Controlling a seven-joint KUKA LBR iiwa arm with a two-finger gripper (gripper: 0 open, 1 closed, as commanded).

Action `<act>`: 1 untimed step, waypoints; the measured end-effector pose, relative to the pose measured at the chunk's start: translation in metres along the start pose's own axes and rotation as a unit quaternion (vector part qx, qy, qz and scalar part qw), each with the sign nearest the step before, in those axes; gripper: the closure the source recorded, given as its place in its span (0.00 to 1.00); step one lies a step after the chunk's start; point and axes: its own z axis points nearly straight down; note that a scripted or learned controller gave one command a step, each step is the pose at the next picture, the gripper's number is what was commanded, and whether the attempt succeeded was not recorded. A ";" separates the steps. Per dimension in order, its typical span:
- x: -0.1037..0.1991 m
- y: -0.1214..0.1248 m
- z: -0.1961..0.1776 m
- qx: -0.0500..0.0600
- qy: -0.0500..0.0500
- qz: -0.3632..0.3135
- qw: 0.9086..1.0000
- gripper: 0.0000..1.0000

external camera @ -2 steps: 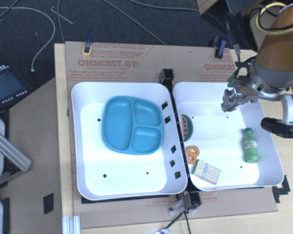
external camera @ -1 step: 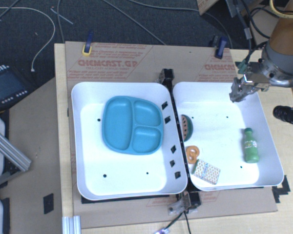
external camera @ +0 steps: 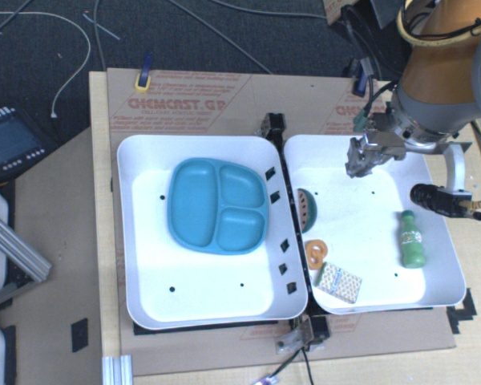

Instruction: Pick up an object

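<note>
The desk (external camera: 224, 87) carries two white bins side by side. The left bin (external camera: 144, 279) holds a blue divided plate (external camera: 216, 207) near its centre. In the right bin (external camera: 441, 287), a green bottle (external camera: 412, 239) lies toward three o'clock, a small patterned packet (external camera: 339, 283) sits near the rim at seven o'clock, an orange pretzel-shaped piece (external camera: 316, 252) lies just beside the packet at its eleven o'clock, and a watermelon-slice toy (external camera: 305, 209) rests against the wall at nine o'clock. The arm (external camera: 445, 54) enters from two o'clock. Its end effector (external camera: 359, 165) hangs above the right bin's twelve o'clock area, well apart from every object, with nothing between its fingers; how far apart they stand I cannot tell.
</note>
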 end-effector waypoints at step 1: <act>0.046 -0.001 0.024 0.000 0.000 0.000 1.000 1.00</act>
